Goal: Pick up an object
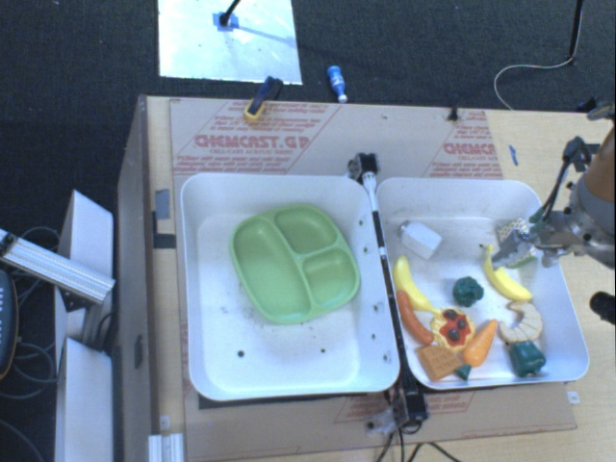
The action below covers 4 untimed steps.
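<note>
While the gripper [515, 243] hangs just above a banana [506, 279] in the right bin [462, 195], I cannot tell its state.

The robot arm [599, 195] was grey, with an orange patch at the picture's right edge. A thin dark cable ran in a curve along its top side. Its end was a lumpy grey metal part with small dark bits on it. The gripper [512, 248] at the tip was dark grey and thin, too blurry to see well.
</note>
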Each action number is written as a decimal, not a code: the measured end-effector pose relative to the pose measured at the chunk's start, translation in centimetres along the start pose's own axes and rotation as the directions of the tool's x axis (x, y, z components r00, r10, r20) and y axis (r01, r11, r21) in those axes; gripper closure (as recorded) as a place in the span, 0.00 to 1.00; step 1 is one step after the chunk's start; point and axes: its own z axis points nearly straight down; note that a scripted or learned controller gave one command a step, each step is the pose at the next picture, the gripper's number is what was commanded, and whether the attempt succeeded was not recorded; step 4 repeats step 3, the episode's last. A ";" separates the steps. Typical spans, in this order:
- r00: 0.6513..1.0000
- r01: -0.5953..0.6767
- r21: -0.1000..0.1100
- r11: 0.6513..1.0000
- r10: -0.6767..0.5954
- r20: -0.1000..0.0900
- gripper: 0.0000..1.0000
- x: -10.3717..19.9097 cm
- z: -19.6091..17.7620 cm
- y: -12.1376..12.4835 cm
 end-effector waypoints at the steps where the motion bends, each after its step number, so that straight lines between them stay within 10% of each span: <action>1: 1.000 0.000 -0.001 1.000 0.000 0.000 0.00 3.2 11.0 1.1; 2: 1.000 0.000 -0.005 1.000 0.000 0.001 1.00 3.1 9.8 1.3; 4: 1.000 0.001 -0.002 1.000 -0.001 -0.001 1.00 7.2 4.1 -1.2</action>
